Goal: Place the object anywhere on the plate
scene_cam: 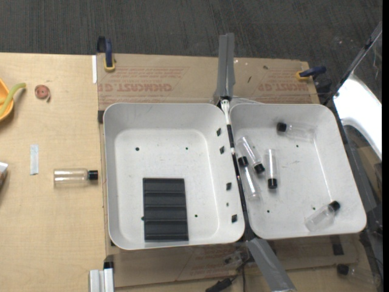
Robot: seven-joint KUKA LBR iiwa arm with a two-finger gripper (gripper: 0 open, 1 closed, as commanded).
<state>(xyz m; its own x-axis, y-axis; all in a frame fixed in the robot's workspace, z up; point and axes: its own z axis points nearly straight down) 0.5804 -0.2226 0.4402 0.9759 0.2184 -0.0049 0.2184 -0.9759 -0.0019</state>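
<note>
Dark carpet runs along the top, and below it a pale wooden bench (48,224) carries a printed cardboard sheet (152,81), clamped at its far corners by a blue clamp (106,53) on the left and another clamp (310,73) on the right. Two white bins sit side by side on the sheet, their inner walls touching, with a grey post (226,66) rising behind the seam. The left bin (115,163) holds the plate (164,210), a dark ribbed rectangle lying flat on the floor toward the near wall, with nothing on it. The right bin (349,163) holds several clear vials with black caps. One vial (290,129) lies near the far wall. A cluster of vials (255,163) lies close to the left wall, and one of them, the upright-pointing vial (271,170), lies with its cap toward the near side. A last vial (322,215) lies tilted in the near right corner. All of these are well apart from the plate, in the other bin. On the bare bench left of the bins lies a spare vial (73,176), cap pointing right, with a white strip (34,160) beside it, a small reddish disc (41,91) farther back, and a yellow-orange item (5,99) cut by the left edge.
</note>
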